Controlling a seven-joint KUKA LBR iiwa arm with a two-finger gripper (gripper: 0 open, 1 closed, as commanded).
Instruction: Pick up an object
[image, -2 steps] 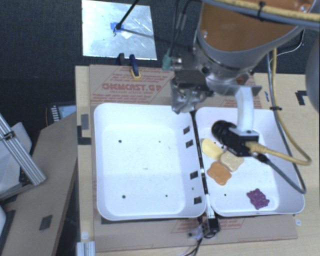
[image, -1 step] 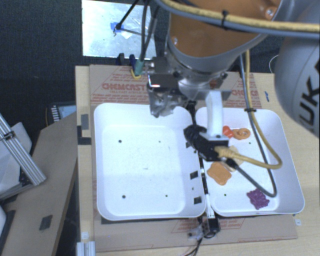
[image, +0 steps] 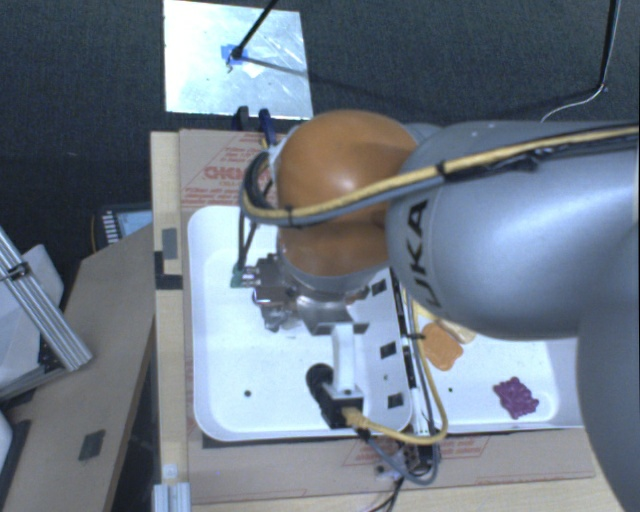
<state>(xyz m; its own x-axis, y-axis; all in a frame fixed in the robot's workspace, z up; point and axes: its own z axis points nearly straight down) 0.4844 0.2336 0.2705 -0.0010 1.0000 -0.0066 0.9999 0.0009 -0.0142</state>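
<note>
My arm reaches in from the right and covers much of both bins. Its orange band (image: 335, 185) sits over the back of the left bin (image: 215, 330). Below the band, the metal gripper (image: 272, 298) hangs over the middle of the left bin, its tip hidden by its own body. An orange lumpy object (image: 441, 346) lies in the right bin, just past the divider and partly under the arm. A purple knobbly object (image: 516, 396) lies in the right bin near its front edge. I see nothing between the gripper's parts.
Both white bins rest on a cardboard sheet (image: 215, 165) on the bench. A shiny silver sheet (image: 235, 55) lies behind the bins. Aluminium framing (image: 40, 310) stands off to the left of the bench.
</note>
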